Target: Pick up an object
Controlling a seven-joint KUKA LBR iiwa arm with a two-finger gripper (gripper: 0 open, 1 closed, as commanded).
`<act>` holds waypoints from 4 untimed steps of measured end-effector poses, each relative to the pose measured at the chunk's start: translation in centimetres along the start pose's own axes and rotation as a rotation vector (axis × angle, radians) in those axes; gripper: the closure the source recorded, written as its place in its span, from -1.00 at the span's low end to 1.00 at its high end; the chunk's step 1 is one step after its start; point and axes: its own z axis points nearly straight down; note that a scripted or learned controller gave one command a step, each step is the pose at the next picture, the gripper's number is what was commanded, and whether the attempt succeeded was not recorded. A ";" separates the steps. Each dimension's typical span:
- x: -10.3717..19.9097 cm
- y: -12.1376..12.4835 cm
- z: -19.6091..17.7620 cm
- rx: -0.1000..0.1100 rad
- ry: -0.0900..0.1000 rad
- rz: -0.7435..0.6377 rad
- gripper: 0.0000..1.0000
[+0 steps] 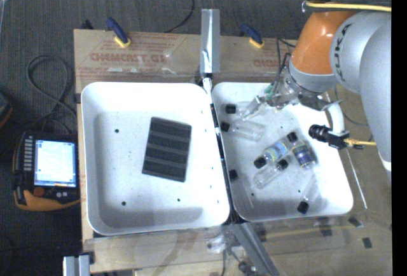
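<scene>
Worktop [127, 55] of brown board, carrying two shallow white bins side by side. Left bin [102, 141]: one dark ribbed rectangular block [167, 148], lying flat near the middle, slightly tilted. Right bin [337, 195]: several small clear bottles with black caps; two bottles [275, 155] [301, 152] with blue labels lie just beside each other near the centre, another clear bottle [264, 176] lies just below them, and one more [245, 128] rests toward the upper left. Loose black caps [303, 207] near the bin walls. Grey arm [362, 52] with orange band enters from the right; claw [270, 98] hangs over the upper part of the right bin, beside a clear bottle; whether it is spread or pressed together cannot be told. Handheld screen unit [48, 166] on the floor at left.
</scene>
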 end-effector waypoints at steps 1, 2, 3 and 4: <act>1.6 -0.8 4.5 0.011 -0.002 -0.018 -1.00; 1.6 -0.7 3.5 0.007 -0.002 -0.016 1.00; 1.6 -0.7 3.5 0.007 -0.002 -0.016 -1.00; 1.6 -0.7 2.6 0.007 0.000 -0.015 1.00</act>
